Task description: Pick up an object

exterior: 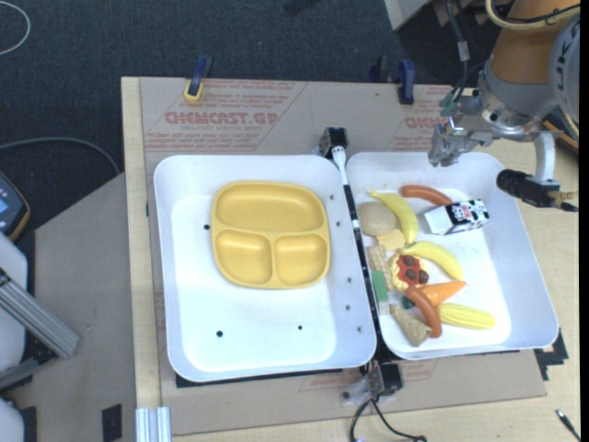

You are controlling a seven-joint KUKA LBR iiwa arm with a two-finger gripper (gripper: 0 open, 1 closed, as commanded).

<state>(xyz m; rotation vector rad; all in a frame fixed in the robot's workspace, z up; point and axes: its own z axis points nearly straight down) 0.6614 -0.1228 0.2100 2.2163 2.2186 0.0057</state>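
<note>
— Where is the hand [448,151] seen?
— Above the far edge of the right bin [534,274], over bare white floor. Nothing is seen between its fingers; their state cannot be told.

— And the surface [147,247]?
— It is covered by brown cardboard, and dark carpet [92,35] is seen around it.

— What is held in the bins?
— In the left bin [184,320], a yellow divided tray [271,233] is placed. In the right one, toy foods are gathered toward its left wall: bananas [401,212], a sausage [426,193], a carrot [436,293], corn [467,317].
</note>
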